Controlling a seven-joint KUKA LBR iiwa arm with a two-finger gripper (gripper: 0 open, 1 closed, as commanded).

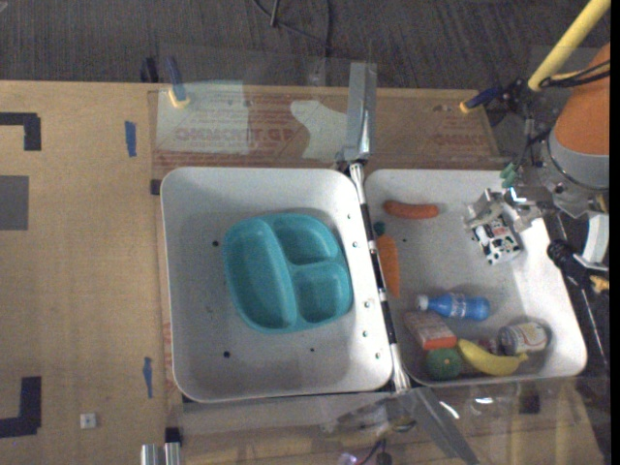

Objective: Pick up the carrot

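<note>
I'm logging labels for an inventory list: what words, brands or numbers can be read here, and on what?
No text reads clearly.
Clear plastic sheet behind the bins: reddish lettering, seen reversed and blurred, unreadable.
Small blue-and-white plastic bottle: label too small to read.
Small grey round can: label blurred.
Small reddish-brown box: print too small.
Orange carrot: no markings.

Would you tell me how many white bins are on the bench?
2. The left bin holds a teal divided plate; the right bin holds the carrot by its left wall, among other items. None seems hidden.
</note>
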